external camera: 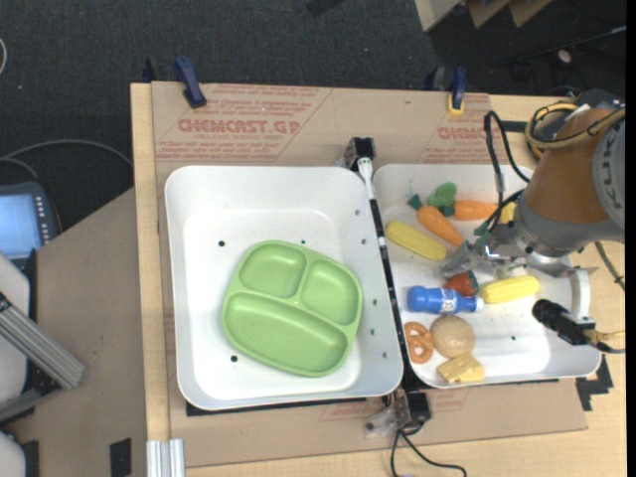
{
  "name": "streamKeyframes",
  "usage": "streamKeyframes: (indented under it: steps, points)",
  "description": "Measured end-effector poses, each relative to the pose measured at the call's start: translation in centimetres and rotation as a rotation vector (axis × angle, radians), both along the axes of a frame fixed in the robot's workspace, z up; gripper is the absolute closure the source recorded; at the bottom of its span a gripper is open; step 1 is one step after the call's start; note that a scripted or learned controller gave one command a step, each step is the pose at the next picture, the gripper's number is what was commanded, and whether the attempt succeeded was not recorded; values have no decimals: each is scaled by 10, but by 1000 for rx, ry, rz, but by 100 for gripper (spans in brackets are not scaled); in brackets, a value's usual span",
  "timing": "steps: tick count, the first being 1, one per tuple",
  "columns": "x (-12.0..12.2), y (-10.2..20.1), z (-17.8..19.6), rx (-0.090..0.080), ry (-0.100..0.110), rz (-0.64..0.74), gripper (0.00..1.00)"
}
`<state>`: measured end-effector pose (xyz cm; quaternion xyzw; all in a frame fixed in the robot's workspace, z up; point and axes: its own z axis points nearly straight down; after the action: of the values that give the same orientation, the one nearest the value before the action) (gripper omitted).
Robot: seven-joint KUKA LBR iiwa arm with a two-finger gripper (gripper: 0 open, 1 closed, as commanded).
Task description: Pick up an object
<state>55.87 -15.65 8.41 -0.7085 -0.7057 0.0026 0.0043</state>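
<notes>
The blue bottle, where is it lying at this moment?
The blue bottle lies on its side in the right bin, near that bin's left wall, just above the pretzel and the potato.

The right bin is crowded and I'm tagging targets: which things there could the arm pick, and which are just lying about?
For the job:
blue bottle
yellow corn
orange carrot
potato
pretzel
gripper

Lying about:
green plate
left bin
blue clamp

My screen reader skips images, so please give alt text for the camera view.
A grey robot arm's claw hangs low over toy food in the right bin, near a blue bottle. The left bin holds a green divided plate.
</notes>
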Motion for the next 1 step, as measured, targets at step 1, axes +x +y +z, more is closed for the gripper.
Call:
streamKeyframes:
  steps: [1]
  points:
    - [-17, 49, 0, 1, -5, 7, 0]
